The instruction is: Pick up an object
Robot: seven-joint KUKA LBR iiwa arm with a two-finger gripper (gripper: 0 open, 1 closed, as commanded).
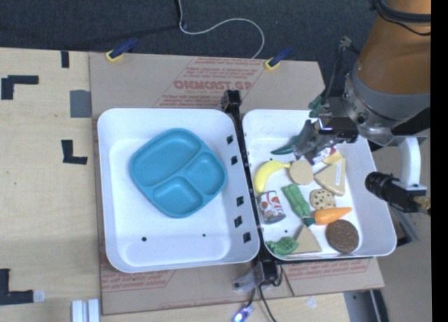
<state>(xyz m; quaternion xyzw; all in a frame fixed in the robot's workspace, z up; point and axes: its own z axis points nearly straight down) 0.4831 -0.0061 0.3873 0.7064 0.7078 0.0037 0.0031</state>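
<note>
In the left bin point(119, 173) lies a blue divided plate point(178, 171). The right bin point(381, 233) holds toy food: a yellow banana point(268, 171), a small can point(271, 206), a green pod point(297, 200), a tan round piece point(302, 172), a cheese wedge point(334, 176), an orange carrot point(330, 215) and a brown cookie point(343, 235). The gripper point(313, 138) hangs over the bin's upper part; whether it is clenched, I cannot tell.

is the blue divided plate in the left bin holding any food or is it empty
Empty. The blue divided plate lies flat in the left bin, all three compartments showing bare blue; the toy food sits in the right bin.
</note>
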